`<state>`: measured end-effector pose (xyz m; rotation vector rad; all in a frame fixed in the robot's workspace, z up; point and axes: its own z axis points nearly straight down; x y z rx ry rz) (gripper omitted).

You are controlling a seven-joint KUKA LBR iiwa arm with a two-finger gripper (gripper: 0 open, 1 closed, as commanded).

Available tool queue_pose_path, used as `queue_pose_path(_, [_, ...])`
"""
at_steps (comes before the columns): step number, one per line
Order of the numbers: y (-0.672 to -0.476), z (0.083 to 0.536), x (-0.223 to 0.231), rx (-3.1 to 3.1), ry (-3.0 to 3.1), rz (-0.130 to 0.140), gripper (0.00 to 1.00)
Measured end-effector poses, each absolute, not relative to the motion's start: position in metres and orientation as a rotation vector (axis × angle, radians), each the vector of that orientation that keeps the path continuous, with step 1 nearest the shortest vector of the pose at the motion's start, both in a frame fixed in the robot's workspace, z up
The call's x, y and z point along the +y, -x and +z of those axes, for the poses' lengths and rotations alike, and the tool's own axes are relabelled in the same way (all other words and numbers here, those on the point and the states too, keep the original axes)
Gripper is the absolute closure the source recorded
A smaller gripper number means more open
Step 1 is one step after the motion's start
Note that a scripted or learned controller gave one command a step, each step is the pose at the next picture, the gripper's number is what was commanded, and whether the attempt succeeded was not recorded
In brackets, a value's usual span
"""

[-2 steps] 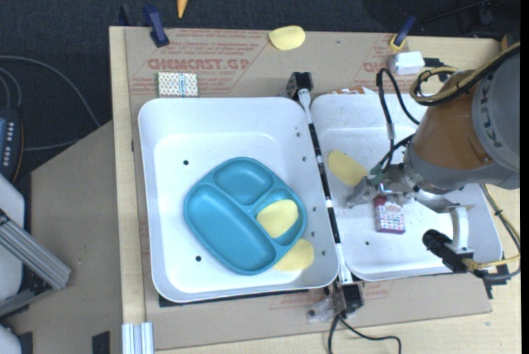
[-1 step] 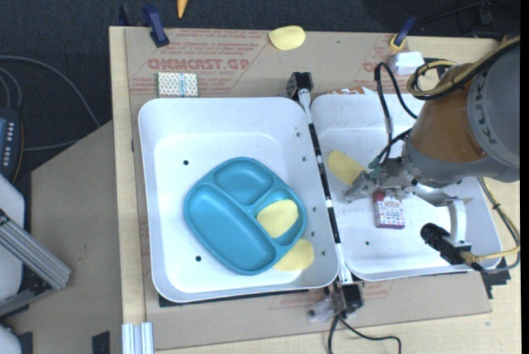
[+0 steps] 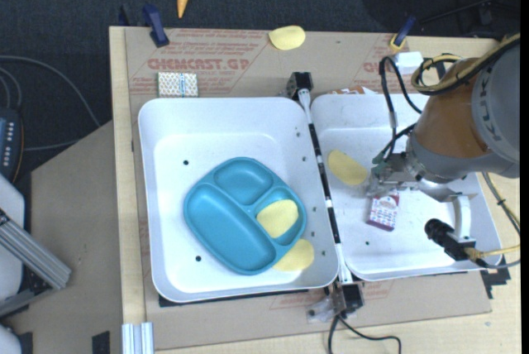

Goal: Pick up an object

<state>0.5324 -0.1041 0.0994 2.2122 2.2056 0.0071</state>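
Observation:
My gripper [image 3: 385,181] hangs low in the right bin [image 3: 430,261], near its middle, at the end of the grey and orange arm [image 3: 450,125]. A small red-and-white packet [image 3: 382,214] lies on the bin floor directly below the gripper; whether they touch I cannot tell. A flat yellow piece [image 3: 346,168] lies just left of the gripper, close to the wall between the bins.
The left bin [image 3: 165,129] holds a blue divided plate [image 3: 231,216] with a yellow piece [image 3: 278,216] on it and another [image 3: 295,256] beside it. On the bench behind lie a yellow piece [image 3: 287,37], a patterned packet [image 3: 178,83] and a blue clip [image 3: 154,24].

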Motion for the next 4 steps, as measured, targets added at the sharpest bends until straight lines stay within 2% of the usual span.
queue_pose_path(1, [-0.532, 0.099, -0.104, 2.207, -2.213, 0.005, 0.0])
queue_pose_path(2, [-0.5, 0.084, -0.119, 2.222, -2.224, -0.002, 0.0])
queue_pose_path(3, [-0.501, 0.094, -0.119, 2.221, -2.223, 0.0, 1.0])
queue_pose_path(4, [-0.522, 0.185, -0.034, 2.224, -2.219, 0.003, 1.0])
